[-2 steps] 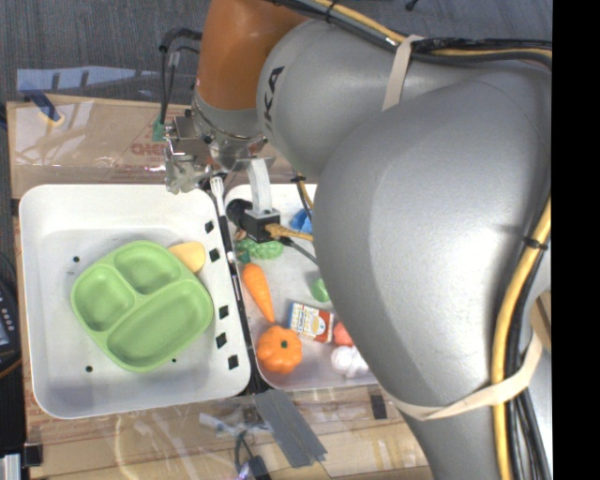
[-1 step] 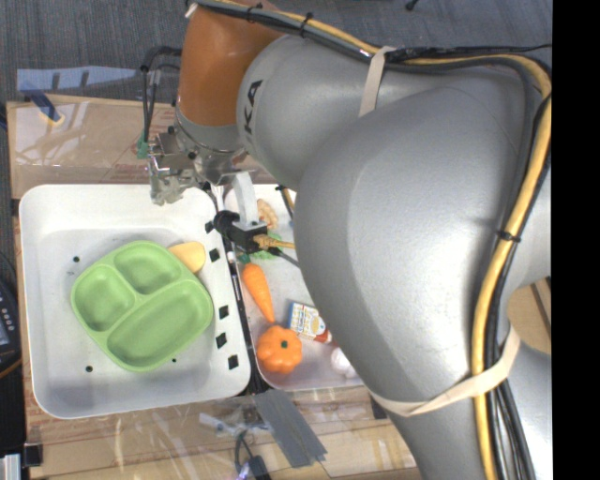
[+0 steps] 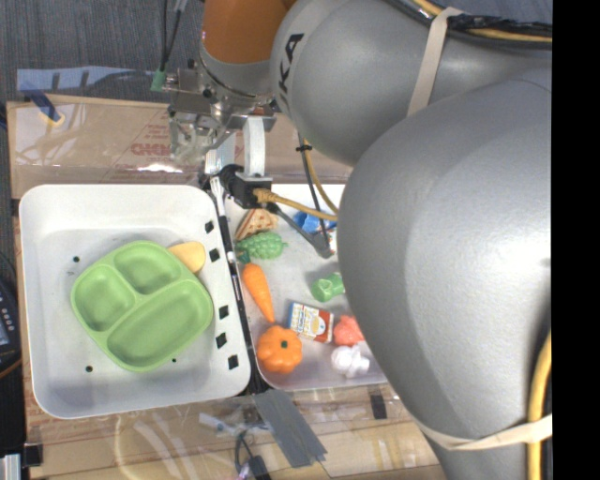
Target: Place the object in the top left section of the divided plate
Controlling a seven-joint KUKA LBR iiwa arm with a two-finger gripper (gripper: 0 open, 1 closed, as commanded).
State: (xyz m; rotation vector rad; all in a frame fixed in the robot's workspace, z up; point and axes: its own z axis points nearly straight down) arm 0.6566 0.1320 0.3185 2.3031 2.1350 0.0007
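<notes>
Overhead view of the surface with two white bins. In the left bin lies the green divided plate, tilted in the view so that its two small sections face the far side and the large section the near side. A yellowish object rests on the bin floor touching the plate's far right rim, outside every section; it appears to be the item to place, though this is a judgement. The end effector hangs beyond the far edge of the bins, near the wall between them, under the orange band of the arm; whether its fingers are spread or closed cannot be told, and nothing is seen held in it. In the right bin lie a bread slice, a green bunch, a carrot, a small pumpkin, a carton and other toys, partly hidden by the arm. To do the step well, the grasp should come straight down on the yellowish object, clear of the plate rim, and the release should be low and centred over the small section at the plate's far left, so that the object does not roll across the dividers.
</notes>
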